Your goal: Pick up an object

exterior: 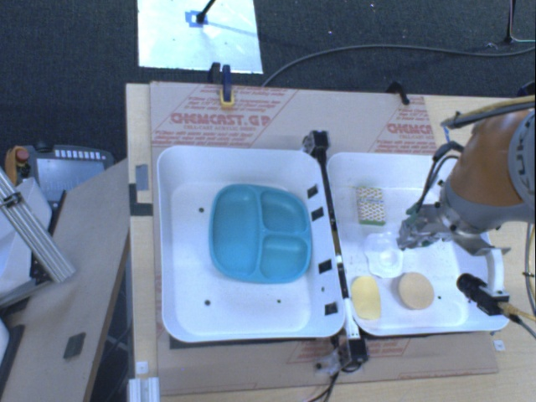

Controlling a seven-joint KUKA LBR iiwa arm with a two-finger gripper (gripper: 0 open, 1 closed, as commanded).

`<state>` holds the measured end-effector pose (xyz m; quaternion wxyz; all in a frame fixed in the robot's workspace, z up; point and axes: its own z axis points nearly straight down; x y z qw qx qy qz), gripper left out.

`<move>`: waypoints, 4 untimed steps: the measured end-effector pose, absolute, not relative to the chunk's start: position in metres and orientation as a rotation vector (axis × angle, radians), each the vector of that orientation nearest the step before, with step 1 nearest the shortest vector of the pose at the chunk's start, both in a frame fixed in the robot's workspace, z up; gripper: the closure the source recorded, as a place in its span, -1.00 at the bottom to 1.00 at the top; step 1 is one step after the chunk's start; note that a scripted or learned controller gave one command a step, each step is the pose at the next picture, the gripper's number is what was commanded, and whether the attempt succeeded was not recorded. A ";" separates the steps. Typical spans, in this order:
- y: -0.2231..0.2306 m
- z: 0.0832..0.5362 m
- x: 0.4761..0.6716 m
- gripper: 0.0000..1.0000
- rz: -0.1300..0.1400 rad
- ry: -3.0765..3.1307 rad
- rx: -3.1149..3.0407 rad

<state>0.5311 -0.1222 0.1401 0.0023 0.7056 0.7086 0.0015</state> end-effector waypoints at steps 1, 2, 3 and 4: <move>-0.130 0.196 0.540 1.00 0.005 2.221 2.213; -0.130 0.203 0.541 1.00 0.002 2.224 2.215; -0.075 0.218 0.545 1.00 0.006 2.231 2.209; -0.029 0.215 0.544 1.00 0.003 2.232 2.211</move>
